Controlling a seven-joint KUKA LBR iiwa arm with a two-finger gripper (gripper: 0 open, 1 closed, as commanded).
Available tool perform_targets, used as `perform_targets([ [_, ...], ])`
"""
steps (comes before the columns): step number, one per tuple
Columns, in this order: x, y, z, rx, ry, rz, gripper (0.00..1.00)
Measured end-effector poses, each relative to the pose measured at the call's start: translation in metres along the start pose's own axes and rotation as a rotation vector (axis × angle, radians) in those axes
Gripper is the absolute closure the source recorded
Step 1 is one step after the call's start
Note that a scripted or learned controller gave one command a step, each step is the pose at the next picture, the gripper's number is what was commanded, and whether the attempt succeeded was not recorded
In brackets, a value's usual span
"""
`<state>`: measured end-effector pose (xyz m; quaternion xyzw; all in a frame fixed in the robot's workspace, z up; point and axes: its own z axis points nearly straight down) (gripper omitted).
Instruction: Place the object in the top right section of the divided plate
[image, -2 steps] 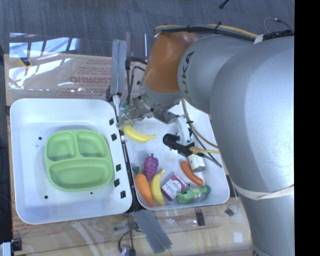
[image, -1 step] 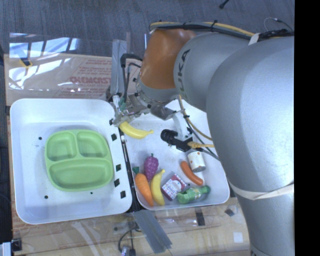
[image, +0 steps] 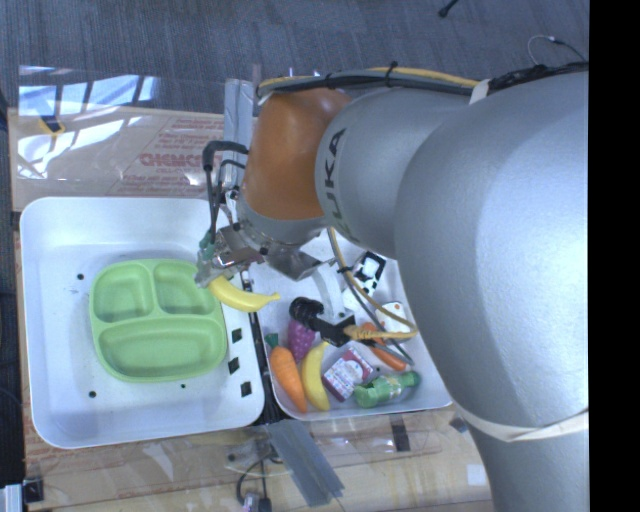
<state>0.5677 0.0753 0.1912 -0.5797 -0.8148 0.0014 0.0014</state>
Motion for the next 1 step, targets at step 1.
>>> perform_targets([
  [1, -0.0005, -0.0001, -0.0001, 0.000, 0.000, 0.001, 0.00],
])
